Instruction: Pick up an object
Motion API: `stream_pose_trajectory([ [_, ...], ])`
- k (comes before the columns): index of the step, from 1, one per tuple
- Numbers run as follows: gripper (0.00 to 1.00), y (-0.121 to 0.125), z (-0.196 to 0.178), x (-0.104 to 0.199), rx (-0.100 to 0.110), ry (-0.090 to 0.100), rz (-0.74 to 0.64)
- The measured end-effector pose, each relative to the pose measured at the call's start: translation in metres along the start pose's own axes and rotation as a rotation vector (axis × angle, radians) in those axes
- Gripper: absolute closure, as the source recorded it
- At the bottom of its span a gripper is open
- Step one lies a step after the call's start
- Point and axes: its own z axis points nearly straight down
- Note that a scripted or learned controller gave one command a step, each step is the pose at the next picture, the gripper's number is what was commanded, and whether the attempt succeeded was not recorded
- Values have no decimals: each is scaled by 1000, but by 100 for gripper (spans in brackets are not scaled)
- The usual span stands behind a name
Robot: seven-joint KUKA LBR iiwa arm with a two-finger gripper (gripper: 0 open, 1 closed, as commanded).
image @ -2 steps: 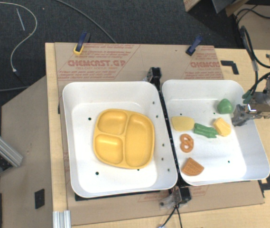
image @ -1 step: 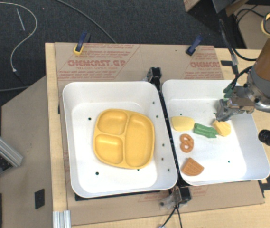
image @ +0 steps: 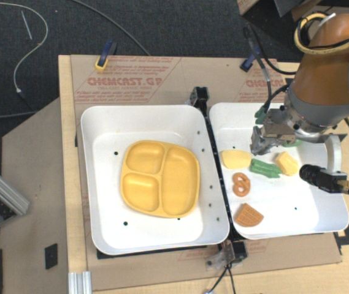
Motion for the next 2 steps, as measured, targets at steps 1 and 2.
stream_pose_trajectory([
  [1, 100, 10, 11, 51, 0, -1, 1],
  [2, 100, 30, 15, 89, -5, -2, 2],
])
